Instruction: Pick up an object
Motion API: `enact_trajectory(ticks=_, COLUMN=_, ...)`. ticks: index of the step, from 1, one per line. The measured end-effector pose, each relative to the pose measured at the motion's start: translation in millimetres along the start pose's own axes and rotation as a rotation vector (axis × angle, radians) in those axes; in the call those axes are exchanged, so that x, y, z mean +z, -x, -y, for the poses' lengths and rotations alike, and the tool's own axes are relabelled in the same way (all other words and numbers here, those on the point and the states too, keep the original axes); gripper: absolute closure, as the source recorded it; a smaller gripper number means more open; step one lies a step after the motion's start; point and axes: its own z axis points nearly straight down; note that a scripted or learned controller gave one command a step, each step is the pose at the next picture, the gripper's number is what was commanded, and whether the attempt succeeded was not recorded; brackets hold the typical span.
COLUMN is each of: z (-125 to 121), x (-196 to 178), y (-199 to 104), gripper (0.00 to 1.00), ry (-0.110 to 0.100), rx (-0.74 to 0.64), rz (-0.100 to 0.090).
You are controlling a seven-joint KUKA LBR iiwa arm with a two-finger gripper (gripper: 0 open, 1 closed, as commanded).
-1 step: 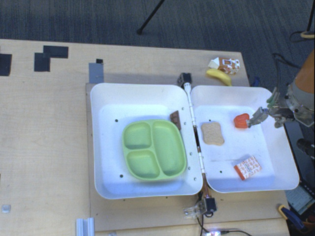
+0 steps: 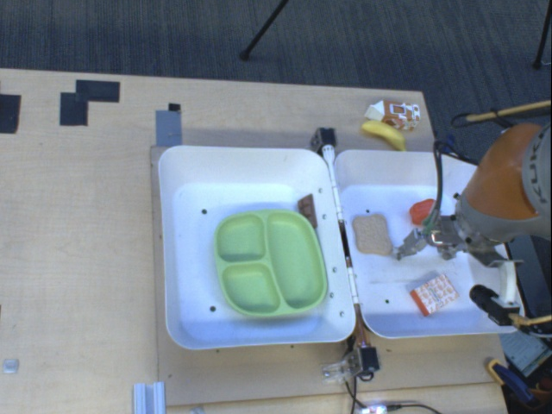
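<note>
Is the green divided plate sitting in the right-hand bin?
No, the green divided plate lies in the left white bin, while the right white bin holds smaller items.

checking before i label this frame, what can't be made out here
- Red object in the right bin, camera view: partly behind the arm, kind unclear.
- Gripper: small and blurred.
- Brown item at the left bin's right wall: too small to identify.
- Orange packet: print unreadable.

Green tray (image 2: 271,263), tan slab (image 2: 373,234), red lump (image 2: 422,211), orange-patterned packet (image 2: 433,294), yellow banana (image 2: 383,133).
</note>
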Motion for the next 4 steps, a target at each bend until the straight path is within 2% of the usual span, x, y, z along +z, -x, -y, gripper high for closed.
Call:
enact_trajectory(ticks=1, z=47.6, x=-1.1, y=-63.4, gripper=0.00, ry=0.004, rx=-0.001, rz=-0.001)
enact_trajectory(ticks=2, z=45.3, x=-12.5, y=-63.1, gripper=1.00, ry=0.009, rx=-0.001, rz=0.001)
enact_trajectory(ticks=3, z=48.5, x=-99.0, y=-121.8, gripper=1.00, ry=-0.002, rx=-0.002, rz=-0.002)
enact_trajectory(ticks=4, z=48.8, x=-98.7, y=-121.2, gripper=0.00, ry=-0.003, rx=-0.001, rz=-0.002)
